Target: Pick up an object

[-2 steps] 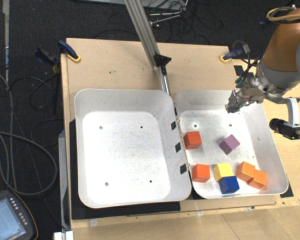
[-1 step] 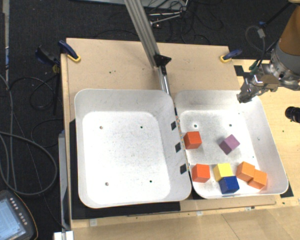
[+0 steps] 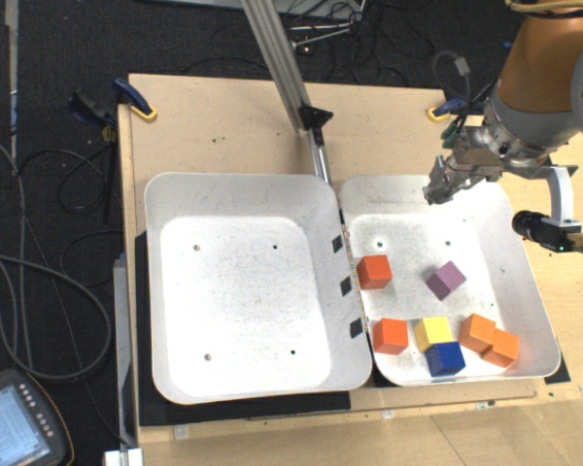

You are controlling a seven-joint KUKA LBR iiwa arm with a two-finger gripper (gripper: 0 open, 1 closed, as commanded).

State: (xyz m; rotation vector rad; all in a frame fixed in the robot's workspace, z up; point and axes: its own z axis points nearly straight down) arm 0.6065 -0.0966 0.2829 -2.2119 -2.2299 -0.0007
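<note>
The gripper [image 3: 439,188] hovers over the right bin's [image 3: 525,260] far rim; whether its fingers are spread cannot be told, and nothing shows between them. At its 6 o'clock lies a purple block [image 3: 446,279] (tilted), at 7 an orange block [image 3: 374,272].

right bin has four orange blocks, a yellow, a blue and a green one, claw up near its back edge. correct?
Not quite: no green block. The camera view shows a purple block in the right bin, with four orange blocks, a yellow and a blue. The claw is near the bin's back edge.
</note>
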